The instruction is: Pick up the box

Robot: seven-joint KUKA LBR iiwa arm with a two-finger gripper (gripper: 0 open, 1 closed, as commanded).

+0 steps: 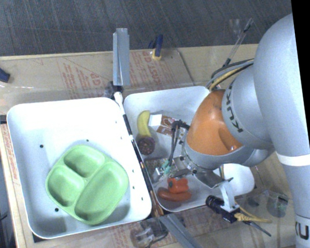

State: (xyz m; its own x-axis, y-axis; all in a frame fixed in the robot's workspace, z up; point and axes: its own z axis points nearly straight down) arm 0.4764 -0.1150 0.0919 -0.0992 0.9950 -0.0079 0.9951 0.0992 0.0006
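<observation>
A small white and brown box (161, 123) lies near the back of the right bin (165, 95), just right of a yellow banana (144, 122). My gripper (169, 169) reaches down into the middle of that bin, below and in front of the box and apart from it. The grey arm with its orange band (215, 129) covers the bin's right half and hides what lies under it.
A dark round object (146, 145) sits by the right bin's left wall. A red-orange item (175, 189) lies at the front, right under the gripper. The left bin (25, 126) holds a green divided plate (87, 184). Clamps and cables lie around the bench edges.
</observation>
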